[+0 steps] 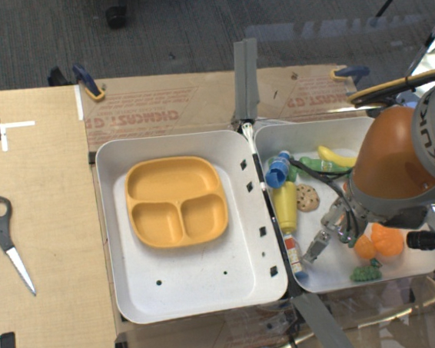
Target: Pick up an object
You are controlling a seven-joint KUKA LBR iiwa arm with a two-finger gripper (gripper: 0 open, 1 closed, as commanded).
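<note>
The right bin (413, 266) holds several small items. Among them are a yellow bottle (286, 205) with a blue cap (277, 172), a cookie (306, 196), a banana (335, 157), an orange fruit (388, 241) and a green broccoli piece (365, 272). My gripper (331, 241) hangs low over the middle of this bin, right of the bottle and left of the orange fruit. It is open, with bare white bin floor between its fingers (316, 248). The arm's orange band (389, 155) covers the bin's right part.
The left bin (191, 288) carries a yellow divided plate (178, 200). A thin marker (291, 248) lies along the right bin's left wall. Scissors (5, 239) rest on the bench at the far left. Blue clamps (89, 81) sit at the cardboard's back edge.
</note>
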